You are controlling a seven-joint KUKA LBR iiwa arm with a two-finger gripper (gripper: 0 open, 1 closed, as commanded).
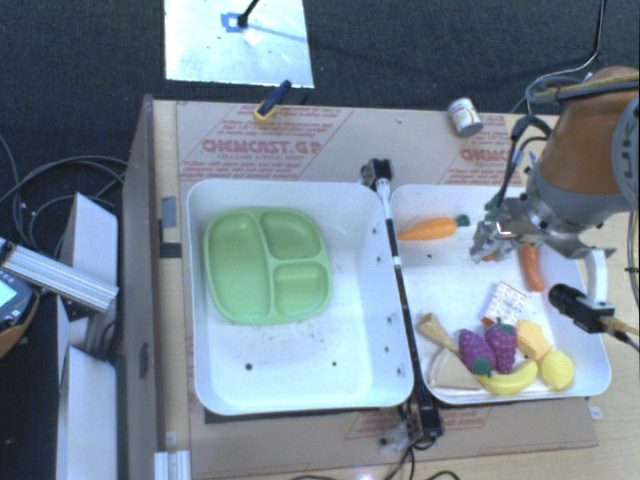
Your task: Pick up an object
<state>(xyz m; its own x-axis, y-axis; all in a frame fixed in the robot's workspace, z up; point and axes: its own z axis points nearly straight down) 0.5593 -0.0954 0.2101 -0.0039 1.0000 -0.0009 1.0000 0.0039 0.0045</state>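
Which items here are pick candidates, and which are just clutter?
Job-relevant: hand over the right bin; carrot; second carrot-like piece; small card; purple grapes; banana; lemon.

Lying about: green divided tray in the left bin; metal can and yellow-tipped tool on the bench.

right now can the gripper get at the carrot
Probably yes. The carrot lies alone on bare floor of the right bin, nothing on or against it, and the gripper hangs just to its right.
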